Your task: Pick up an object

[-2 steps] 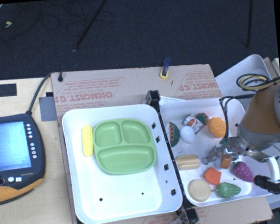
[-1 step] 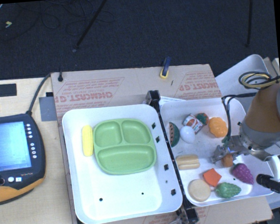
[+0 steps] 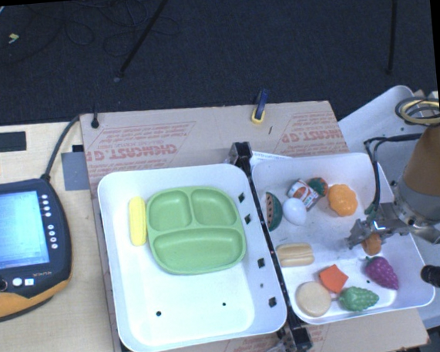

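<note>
Teach pendant (image 3: 17, 243) left of bins; blue-yellow clamp (image 3: 259, 107) on cardboard (image 3: 201, 138).

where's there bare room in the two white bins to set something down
Free: the left white bin's floor below the green divided plate; less, the right bin's centre between the tan bun and gripper. Crowded: its lower edge around the purple grapes.

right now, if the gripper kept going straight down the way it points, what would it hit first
Probably the small brown item right under the gripper, near the right bin's right side. The purple grapes lie just beside that line. Depth is unclear from this slanted view, so height above it can't be judged.
</note>
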`<action>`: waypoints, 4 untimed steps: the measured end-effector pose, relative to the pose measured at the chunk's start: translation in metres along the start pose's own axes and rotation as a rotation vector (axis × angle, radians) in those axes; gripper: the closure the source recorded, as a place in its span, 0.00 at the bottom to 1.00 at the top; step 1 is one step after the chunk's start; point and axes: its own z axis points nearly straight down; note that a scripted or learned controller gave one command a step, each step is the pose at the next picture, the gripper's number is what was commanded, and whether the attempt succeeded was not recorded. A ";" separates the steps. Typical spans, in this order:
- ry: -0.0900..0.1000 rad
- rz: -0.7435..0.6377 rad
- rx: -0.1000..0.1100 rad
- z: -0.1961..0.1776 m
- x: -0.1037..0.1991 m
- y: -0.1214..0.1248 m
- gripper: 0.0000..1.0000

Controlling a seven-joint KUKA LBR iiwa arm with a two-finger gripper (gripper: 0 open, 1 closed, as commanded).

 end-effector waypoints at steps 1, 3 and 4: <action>0.000 0.001 0.000 -0.046 -0.003 -0.010 1.00; 0.001 -0.008 0.003 -0.079 0.053 0.007 1.00; 0.001 -0.010 0.003 -0.080 0.104 0.016 1.00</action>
